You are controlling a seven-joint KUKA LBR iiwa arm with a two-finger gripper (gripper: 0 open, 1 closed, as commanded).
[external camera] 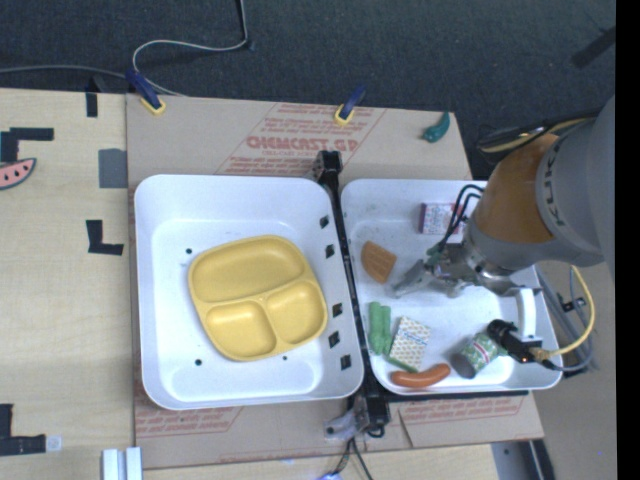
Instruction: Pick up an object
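The pincer [405,283] hangs spread and holding nothing, just right of the brown piece [378,261] in the right bin [400,200]

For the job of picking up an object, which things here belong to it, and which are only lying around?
Belong to the job:
- gripper
- right bin
- brown piece
- green stick
- patterned packet
- sausage
- small can
- purple packet

Only lying around:
- left bin
- yellow divided plate
- teal item
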